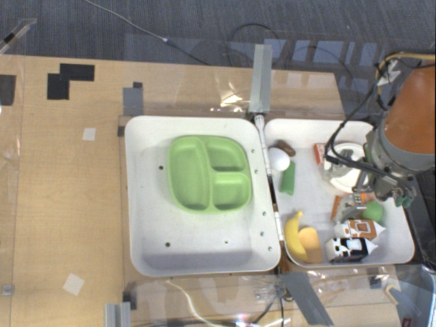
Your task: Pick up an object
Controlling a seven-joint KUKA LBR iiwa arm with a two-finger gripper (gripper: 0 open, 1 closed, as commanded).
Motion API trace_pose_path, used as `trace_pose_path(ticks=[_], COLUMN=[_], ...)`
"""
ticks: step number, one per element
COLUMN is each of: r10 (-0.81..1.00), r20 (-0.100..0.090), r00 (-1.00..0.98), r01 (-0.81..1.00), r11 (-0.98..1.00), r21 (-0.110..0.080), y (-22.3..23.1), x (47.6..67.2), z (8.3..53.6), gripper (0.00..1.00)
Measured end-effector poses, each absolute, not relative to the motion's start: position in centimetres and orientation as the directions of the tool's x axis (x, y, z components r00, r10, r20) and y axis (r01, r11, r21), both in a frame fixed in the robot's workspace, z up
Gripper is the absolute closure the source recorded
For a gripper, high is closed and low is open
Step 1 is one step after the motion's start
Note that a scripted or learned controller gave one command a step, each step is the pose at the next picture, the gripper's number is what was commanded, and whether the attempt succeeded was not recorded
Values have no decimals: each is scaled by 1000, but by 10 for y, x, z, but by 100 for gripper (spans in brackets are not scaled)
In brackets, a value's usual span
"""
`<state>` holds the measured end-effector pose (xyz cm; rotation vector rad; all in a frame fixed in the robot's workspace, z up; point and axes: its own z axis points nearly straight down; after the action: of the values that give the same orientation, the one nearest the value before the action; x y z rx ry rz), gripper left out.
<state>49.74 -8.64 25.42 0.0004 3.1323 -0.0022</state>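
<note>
Bench (pixel 61 203) of pale wood fills most of the frame, with grey carpet (pixel 170 12) along the top edge and a thin cable (pixel 102 9) running across it. Black patches (pixel 68 79) sit on the wood at upper left. A grey metal post (pixel 260 80) stands at the top of the seam between the bins, with glare just beside it.

Left bin (pixel 146 237), centre frame: holds one green divided plate (pixel 208 174), lying flat.

Right bin (pixel 310 196), right of frame, holds all the pickable objects:
- Upper left corner: white ball (pixel 278 159) touching a brown piece (pixel 284 146), green block (pixel 288 179) just below them.
- Lower left: banana (pixel 293 231) against an orange-yellow fruit (pixel 310 242).
- Lower right: black-and-white cow toy (pixel 347 249), small carton (pixel 361 229) just above it.
- Top: red-and-white packet (pixel 319 153), with a white round thing (pixel 346 176) beside it, partly covered by the robot.
- Right of centre: orange stick (pixel 337 208) and green lump (pixel 373 212).

Arm (pixel 412 114) comes in from the right edge, orange band showing. Gripper (pixel 361 193) is low over the right side of the right bin, between the orange stick and green lump and above the small carton. Whether it is apart or together, or clamped on anything: cannot tell, the wrist blocks it.
</note>
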Motion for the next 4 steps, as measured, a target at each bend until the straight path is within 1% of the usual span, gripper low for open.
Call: trace_pose_path(ticks=[1, 2, 3, 4], r10=[100, 332, 332, 323], r20=[6, -14, -14, -30], r00=[-995, -943, -943, -946], r01=[100, 332, 332, 323], r11=[995, 943, 943, 946], r21=[2, 3, 0, 2], y=[-111, -93, -178, -176], x=[524, 568, 567, 573], z=[123, 90, 89, 104], gripper=[0, 0, 0, 100])
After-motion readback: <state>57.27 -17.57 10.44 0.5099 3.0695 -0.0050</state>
